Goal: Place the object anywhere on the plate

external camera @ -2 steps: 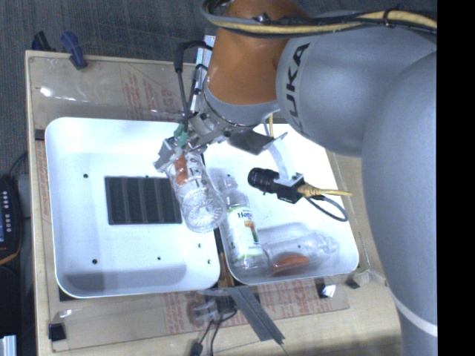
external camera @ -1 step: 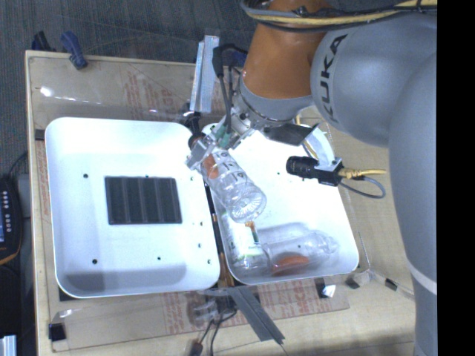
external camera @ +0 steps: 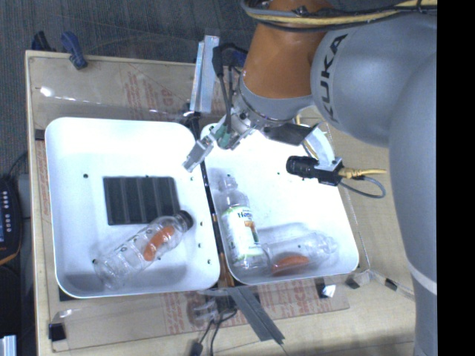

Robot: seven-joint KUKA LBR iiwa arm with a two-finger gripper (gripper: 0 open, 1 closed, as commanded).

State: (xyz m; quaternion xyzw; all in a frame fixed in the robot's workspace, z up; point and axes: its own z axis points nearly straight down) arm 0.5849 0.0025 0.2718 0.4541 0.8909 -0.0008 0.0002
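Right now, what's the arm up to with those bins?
The KUKA arm reaches in from the right, its gripper hovering over the divide between the two bins with nothing visible between its fingers. The dark ridged plate lies in the left bin beside a clear bottle. Two more bottles lie in the right bin.

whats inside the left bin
In the left bin: a dark ribbed plate lying flat, and a clear bottle on its side, orange showing through it. The bottle hides some of the bin floor beneath it.
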